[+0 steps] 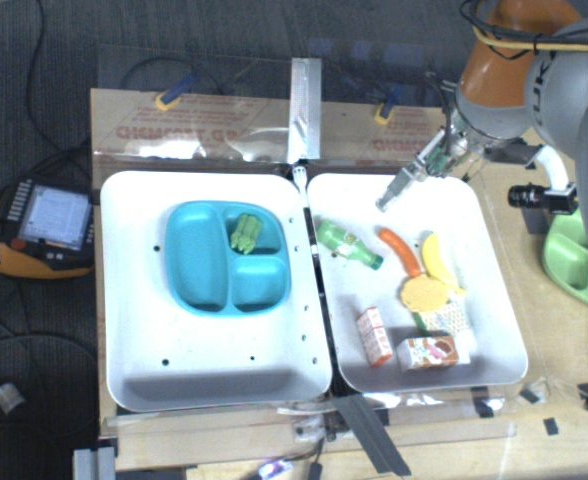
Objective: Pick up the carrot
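Note:
The carrot (401,252) is a small orange-red stick that lies flat in the right bin (494,298), near its middle and slanting down to the right. My gripper (387,200) hangs over the bin's far edge, up and slightly left of the carrot, well apart from it. The gripper slants down to the left from the grey wrist, and nothing shows at its tip.
A yellow banana (434,258) lies right beside the carrot, a green bottle (349,244) to its left. Closer to the front are a yellow round piece (424,294) and two small cartons (375,336) (429,352). The left bin (134,348) holds a blue divided tray (209,268) with a green item (245,232).

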